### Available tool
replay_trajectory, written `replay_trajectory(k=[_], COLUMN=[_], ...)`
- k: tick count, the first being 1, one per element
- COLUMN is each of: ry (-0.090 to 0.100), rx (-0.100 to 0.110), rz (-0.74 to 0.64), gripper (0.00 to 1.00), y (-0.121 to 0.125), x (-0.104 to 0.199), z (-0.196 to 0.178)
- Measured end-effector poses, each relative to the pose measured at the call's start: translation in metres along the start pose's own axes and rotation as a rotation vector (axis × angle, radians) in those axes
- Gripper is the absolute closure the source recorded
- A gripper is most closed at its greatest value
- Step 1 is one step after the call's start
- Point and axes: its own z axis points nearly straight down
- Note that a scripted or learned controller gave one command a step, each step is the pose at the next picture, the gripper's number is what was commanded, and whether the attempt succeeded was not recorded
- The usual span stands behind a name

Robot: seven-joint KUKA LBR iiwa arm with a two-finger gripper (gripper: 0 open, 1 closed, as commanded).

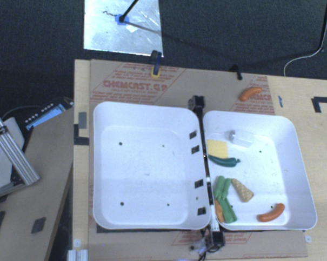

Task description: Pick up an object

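The right bin (297, 160) holds several small items. A yellow block (217, 148) lies near its left wall, with a dark green pepper (225, 161) just below it. A clear small bottle (240, 137) rests toward the back. Green bean pods (224, 194) lie beside an orange piece (219, 211) at the front left. A tan wedge (242, 190) sits next to the pods, and an orange sausage (271, 212) lies at the front right.
The left bin (146, 164) sits beside the right one, joined by a black clipped divider (201, 156). Another orange sausage (250, 94) lies on the cardboard behind the right bin. A yellow and blue clamp (155, 64) sits at the bench's back edge.
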Motion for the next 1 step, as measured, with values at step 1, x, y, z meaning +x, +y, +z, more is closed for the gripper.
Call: replay_trajectory(k=[1], ry=[0.0], rx=[-0.001], rz=[0.0], gripper=[1.0], y=[0.0001], x=[-0.0001], z=[-0.0174])
